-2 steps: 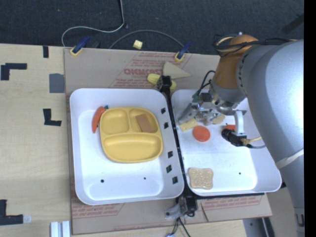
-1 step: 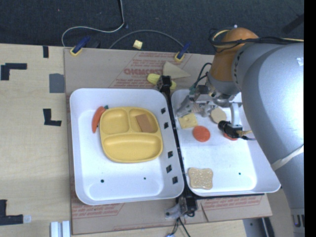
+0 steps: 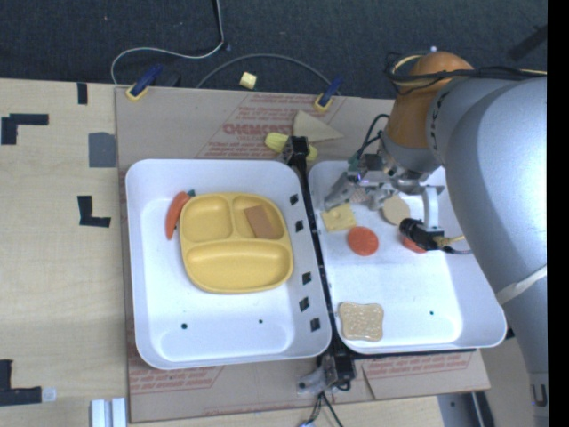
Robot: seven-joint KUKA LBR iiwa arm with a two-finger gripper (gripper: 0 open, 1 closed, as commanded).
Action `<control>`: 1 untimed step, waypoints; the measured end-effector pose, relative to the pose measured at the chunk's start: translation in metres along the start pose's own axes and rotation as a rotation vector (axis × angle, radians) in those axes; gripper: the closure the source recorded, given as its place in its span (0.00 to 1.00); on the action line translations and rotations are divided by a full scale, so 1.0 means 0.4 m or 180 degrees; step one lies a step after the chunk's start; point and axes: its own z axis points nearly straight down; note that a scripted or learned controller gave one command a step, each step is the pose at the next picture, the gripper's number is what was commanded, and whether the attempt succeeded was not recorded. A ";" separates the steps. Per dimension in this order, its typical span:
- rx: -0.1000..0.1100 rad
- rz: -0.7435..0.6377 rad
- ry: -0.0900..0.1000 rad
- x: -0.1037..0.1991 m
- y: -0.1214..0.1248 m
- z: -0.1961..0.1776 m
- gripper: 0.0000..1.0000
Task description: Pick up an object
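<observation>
Yellow cheese piece [image 3: 339,218] just below the tool [image 3: 353,188], finger state unclear; cardboard print unreadable.

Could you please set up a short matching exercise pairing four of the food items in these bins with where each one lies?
Things:
1. carrot
2. brown slice
3. cracker
4. tomato slice

Places:
A. in the upper right compartment of the yellow tray
B. near the front edge of the right bin
C. on the left bin floor, against the tray's left side
D. in the middle of the right bin, just below the cheese piece

Pairs: 1-C, 2-A, 3-B, 4-D
</observation>
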 end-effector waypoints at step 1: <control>-0.0017 0.0002 -0.0012 0.019 -0.070 -0.002 0.00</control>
